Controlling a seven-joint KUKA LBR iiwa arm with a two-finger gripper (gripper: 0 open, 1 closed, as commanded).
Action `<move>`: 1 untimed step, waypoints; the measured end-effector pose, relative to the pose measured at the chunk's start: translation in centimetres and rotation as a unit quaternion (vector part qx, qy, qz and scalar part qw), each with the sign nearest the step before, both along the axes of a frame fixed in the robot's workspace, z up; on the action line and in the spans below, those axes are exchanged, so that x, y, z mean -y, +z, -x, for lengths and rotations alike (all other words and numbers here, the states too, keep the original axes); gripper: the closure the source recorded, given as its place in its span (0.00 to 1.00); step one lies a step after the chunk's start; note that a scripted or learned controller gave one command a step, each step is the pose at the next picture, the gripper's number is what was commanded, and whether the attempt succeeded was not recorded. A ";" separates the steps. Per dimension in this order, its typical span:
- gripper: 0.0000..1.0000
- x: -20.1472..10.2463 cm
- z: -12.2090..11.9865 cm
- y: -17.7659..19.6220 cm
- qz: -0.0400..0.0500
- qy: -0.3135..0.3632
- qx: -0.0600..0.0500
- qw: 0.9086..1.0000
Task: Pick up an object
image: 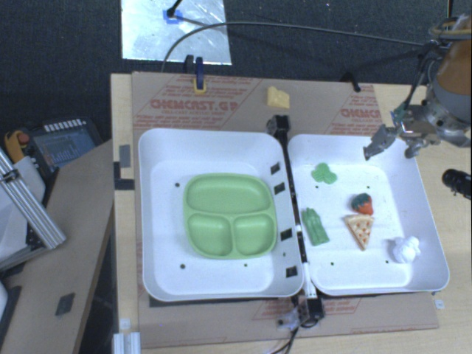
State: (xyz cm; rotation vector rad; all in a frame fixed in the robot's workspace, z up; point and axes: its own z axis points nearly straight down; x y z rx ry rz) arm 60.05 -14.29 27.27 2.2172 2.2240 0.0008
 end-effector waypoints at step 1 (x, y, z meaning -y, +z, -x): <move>0.00 1.0 0.3 -5.2 0.000 -0.001 -0.002 1.000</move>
